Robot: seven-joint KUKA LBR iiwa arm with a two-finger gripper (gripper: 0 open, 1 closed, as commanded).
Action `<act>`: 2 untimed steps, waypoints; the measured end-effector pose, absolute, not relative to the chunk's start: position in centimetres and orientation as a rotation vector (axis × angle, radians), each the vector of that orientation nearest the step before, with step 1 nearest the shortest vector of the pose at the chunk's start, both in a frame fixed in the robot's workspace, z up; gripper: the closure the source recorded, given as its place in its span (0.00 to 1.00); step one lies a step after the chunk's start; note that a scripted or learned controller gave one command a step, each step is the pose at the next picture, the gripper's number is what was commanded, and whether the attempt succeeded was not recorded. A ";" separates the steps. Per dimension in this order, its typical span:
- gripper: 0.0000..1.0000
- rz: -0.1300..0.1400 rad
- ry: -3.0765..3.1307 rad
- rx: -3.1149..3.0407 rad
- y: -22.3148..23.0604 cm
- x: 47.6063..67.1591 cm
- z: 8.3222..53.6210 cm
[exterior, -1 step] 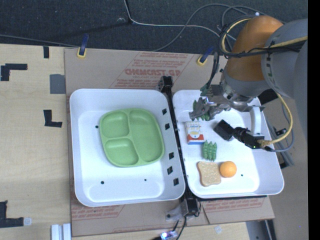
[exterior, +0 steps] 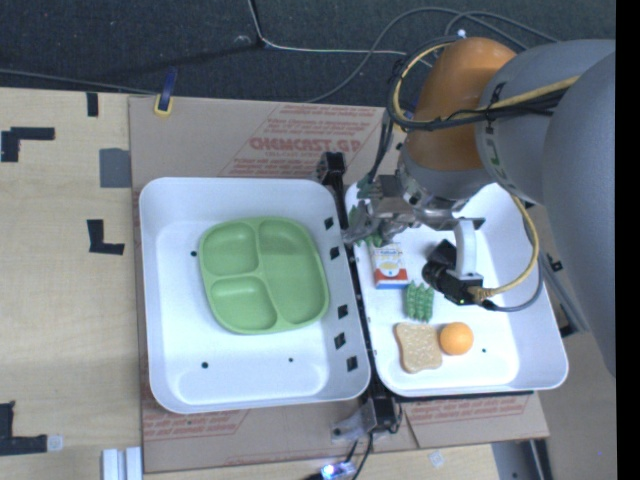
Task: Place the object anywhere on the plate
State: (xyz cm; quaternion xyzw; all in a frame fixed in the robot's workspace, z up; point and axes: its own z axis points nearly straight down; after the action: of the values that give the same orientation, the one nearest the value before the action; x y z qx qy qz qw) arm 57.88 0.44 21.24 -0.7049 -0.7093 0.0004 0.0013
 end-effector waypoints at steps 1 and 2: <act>1.00 0.002 -2.227 -2.213 5.8 58.5 20.5; 1.00 0.000 -2.229 -2.211 11.9 59.0 20.4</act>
State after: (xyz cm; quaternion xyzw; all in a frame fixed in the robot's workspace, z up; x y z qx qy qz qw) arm 58.97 11.91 20.45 -0.7043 -0.7099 0.0001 0.0012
